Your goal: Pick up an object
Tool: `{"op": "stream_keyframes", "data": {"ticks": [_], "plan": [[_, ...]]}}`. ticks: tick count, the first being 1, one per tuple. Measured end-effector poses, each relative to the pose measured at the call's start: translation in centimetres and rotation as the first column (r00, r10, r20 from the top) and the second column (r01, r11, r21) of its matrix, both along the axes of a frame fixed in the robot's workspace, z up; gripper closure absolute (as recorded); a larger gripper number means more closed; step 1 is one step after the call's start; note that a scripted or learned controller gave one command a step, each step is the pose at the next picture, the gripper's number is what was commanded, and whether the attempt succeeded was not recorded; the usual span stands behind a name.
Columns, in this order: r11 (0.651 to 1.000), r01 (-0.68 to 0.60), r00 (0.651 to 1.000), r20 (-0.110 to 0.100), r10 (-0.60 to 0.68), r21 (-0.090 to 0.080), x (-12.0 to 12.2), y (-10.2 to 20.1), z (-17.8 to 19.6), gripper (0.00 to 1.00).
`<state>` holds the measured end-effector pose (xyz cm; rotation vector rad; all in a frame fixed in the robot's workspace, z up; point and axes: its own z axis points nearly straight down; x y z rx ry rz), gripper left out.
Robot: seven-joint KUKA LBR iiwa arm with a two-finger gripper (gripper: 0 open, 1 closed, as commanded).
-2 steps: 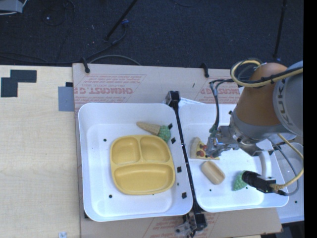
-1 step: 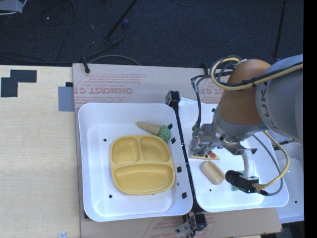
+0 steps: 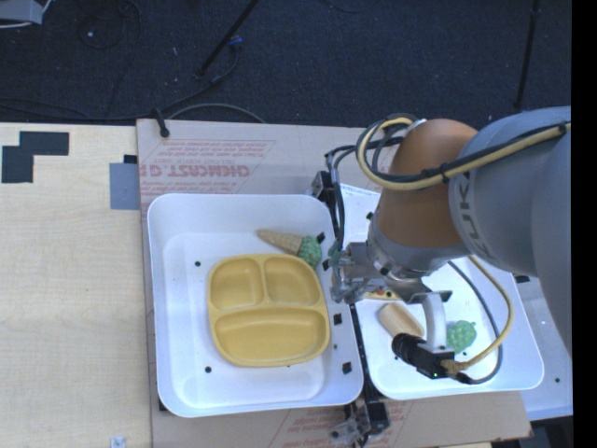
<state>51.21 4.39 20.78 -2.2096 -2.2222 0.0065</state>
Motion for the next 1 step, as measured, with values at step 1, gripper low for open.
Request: {"op": "stream_keyframes", "data": {"ticks": [1], "plan": [[1.000, 0.000, 1.000, 0.001, 0.000, -0.002, -0.02, 4.32, 0.10, 1.00]]}}
